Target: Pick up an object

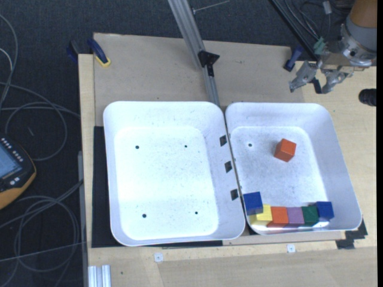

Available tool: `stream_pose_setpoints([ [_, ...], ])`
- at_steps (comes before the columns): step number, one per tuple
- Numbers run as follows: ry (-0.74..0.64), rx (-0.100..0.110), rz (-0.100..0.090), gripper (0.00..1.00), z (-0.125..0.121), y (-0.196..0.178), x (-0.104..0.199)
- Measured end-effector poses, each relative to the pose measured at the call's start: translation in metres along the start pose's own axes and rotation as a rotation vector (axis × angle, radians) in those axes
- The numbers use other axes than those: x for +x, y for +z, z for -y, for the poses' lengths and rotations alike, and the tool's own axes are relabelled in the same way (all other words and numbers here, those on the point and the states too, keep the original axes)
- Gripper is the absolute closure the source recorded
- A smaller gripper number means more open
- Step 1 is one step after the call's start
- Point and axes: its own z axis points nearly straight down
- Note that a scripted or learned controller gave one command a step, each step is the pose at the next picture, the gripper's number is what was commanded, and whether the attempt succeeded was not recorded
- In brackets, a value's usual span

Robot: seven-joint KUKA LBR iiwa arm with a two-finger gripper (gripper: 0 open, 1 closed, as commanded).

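Pretty sure we're looking at a robotics lab here, not anybody's home or kitchen. The plywood counter sits on dark carpet with loose black cables snaking all over the floor, and there's a yellow-edged teach pendant lying off to the left. We've got blue clamps pinning the board at its corners, an aluminium pole bolted on at the back, and two white bins set side by side like a test rig. We can also see the industrial arm's hand hanging over the far right corner, with toy-like coloured blocks lined up in the right bin as test pieces.
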Motion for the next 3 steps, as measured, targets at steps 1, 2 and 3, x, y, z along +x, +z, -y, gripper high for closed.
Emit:
stream_pose_setpoints([
  [1, 0.001, 0.008, -0.004, 0.0, 0.034, 0.106, 0.033],
  [2, 0.008, 0.006, -0.001, 0.0, 0.067, 0.185, -0.031],
  [3, 0.002, -0.005, 0.0, 1.0, 0.062, 0.17, -0.027],
])
